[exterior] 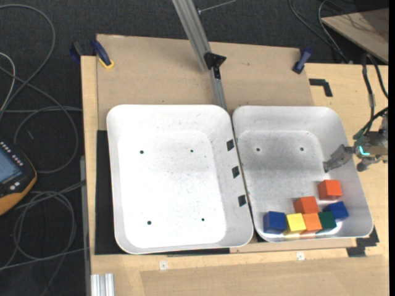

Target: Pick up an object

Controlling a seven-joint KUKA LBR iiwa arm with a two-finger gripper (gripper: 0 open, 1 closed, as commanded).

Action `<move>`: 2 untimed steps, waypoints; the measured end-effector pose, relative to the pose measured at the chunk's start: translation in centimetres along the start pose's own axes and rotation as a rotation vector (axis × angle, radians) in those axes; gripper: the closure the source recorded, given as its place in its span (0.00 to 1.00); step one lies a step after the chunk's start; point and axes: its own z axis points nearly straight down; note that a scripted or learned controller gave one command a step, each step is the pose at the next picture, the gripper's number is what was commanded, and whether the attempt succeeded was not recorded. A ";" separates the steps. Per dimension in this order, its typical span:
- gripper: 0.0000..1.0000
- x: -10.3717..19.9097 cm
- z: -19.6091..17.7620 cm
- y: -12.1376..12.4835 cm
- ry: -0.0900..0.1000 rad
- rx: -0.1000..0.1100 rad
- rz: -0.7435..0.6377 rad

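Several small cubes lie bunched in the near right corner of the right bin [278,134]. An orange cube [331,189] sits apart at the top of the bunch, with another orange cube [305,204] to its lower left. Along the front wall stand a blue cube [274,221], a yellow cube [295,222], an orange cube [313,221], a green cube [327,219] and a second blue cube [337,211]. My gripper [338,158] reaches in over the right bin's right wall, a little above the top orange cube, with nothing visibly held.
The left bin [166,177] lies beside the right one, joined by black clips [234,171] along the shared wall. A metal bar [197,36] slants across the back of the bench. Blue clamps [102,53] hold the board's back corners. Cables lie on the floor at left.
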 end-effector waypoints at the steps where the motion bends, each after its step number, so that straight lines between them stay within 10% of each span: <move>1: 0.00 0.0 -0.1 0.1 -0.001 -0.004 -0.001; 2: 0.00 0.5 6.1 0.1 0.001 0.003 0.000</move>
